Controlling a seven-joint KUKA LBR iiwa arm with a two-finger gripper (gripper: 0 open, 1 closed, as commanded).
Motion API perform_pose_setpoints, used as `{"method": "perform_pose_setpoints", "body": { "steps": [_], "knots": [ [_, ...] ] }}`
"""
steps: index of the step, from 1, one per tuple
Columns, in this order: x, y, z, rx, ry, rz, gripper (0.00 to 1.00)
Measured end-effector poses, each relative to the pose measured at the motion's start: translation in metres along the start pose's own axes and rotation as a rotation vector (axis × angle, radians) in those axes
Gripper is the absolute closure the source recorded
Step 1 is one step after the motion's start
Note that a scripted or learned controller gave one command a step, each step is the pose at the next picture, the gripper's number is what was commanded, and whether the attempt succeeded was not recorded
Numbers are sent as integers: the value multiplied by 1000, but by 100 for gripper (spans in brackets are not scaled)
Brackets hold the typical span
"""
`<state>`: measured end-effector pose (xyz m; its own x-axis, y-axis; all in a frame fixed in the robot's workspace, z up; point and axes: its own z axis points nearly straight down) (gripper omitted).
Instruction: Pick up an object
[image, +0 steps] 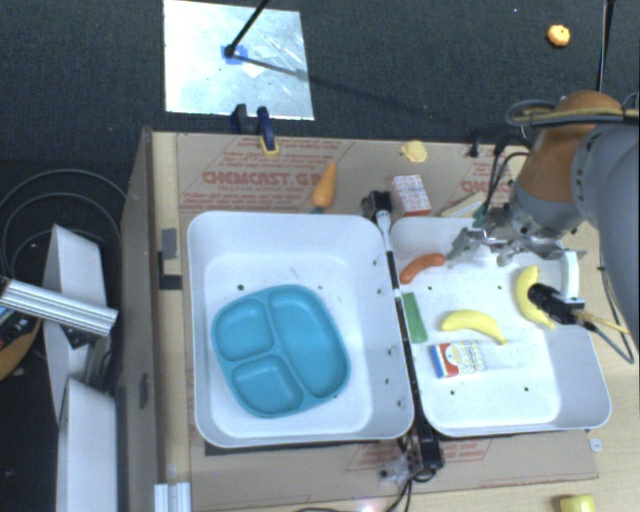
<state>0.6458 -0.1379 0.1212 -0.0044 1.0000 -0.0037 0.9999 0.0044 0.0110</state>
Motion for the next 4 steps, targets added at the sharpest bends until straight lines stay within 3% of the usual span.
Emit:
{"method": "perform_pose_setpoints", "body": {
  "steps": [1, 2, 3, 4],
  "knots": [
    [-73, 24, -19, 3, -1, 6, 0],
    [-60, -31, 7, 14, 4, 4, 0],
    [-40, 26, -26, 2, 1, -2, 0],
    [-71, 13, -51, 5, 1, 4, 0]
  ]
}}
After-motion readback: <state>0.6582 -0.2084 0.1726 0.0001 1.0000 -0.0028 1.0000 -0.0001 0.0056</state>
